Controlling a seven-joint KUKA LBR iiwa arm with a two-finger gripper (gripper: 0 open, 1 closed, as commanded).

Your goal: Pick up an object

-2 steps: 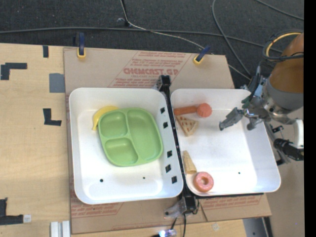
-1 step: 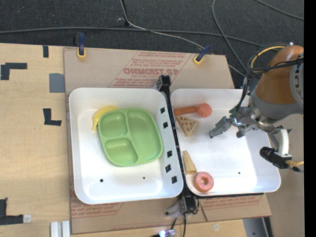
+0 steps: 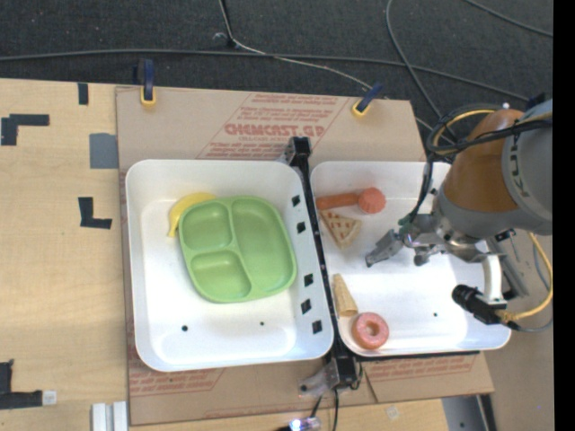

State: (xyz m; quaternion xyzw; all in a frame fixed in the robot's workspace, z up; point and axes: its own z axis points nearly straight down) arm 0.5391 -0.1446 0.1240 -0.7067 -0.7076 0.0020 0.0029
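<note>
The gripper (image 3: 377, 256) hangs over the right bin (image 3: 422, 326); I cannot tell its state. Nearest lies the waffle wedge (image 3: 340, 229), just left of it, flat, grid-textured, triangular. Beyond that wedge sits the orange mallet-like toy (image 3: 352, 201), long axis left-right. A glossy pink donut (image 3: 369, 329) lies below.
</note>
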